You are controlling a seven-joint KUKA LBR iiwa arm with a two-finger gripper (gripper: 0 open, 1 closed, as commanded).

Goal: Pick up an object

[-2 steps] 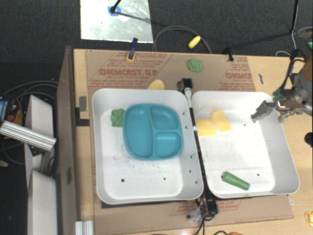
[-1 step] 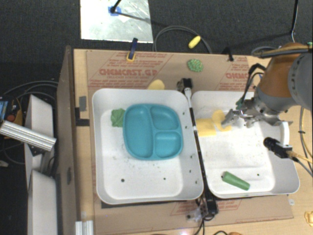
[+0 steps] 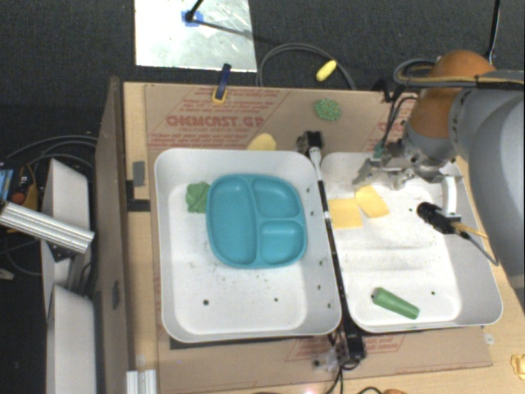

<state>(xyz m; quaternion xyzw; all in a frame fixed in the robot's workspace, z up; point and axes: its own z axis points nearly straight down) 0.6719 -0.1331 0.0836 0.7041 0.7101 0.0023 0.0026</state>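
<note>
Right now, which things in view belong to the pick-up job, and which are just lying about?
Job, likely: gripper; yellow square and yellow lump beside it; green cylinder; right bin.
Lying about: blue divided plate and green scrap in the left bin; green ball and yellow piece behind the bins.

The arm (image 3: pixel 492 134) is a broad, smooth grey shell with rounded edges. A glossy orange band (image 3: pixel 447 89), domed at its top, wraps the narrower end. Thin black cables (image 3: pixel 408 66) loop out just beside the orange band. Below the orange band sits angular wrist hardware (image 3: pixel 395 167) of bare silvery metal.
</note>
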